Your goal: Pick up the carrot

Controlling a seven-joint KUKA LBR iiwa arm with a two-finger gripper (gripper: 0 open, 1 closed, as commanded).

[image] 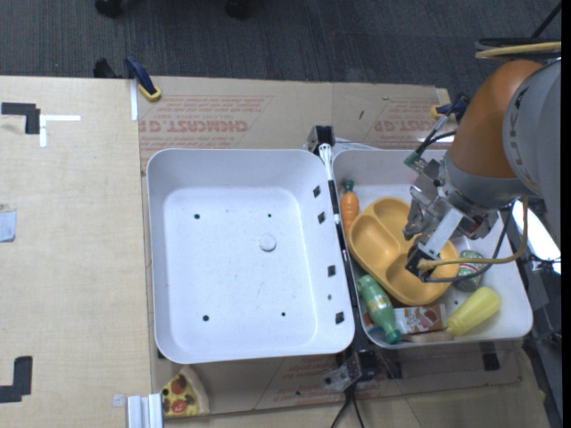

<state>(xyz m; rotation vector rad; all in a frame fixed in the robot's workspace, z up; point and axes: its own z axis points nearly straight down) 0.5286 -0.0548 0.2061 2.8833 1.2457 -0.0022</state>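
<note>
Near edge of right bin: green bottle and yellow corn-like item are noted, lying flat. Behind them, yellow dish is overhung by gripper; its opening cannot be told, and nothing is seen held. Carrot is found further back, against the wall nearest the other bin, just beside dish rim, apart from gripper. Step judged: approach, no grasp yet. Next move req.: gripper to be realigned over carrot, then lowered w/o fouling wall or dish.
</note>
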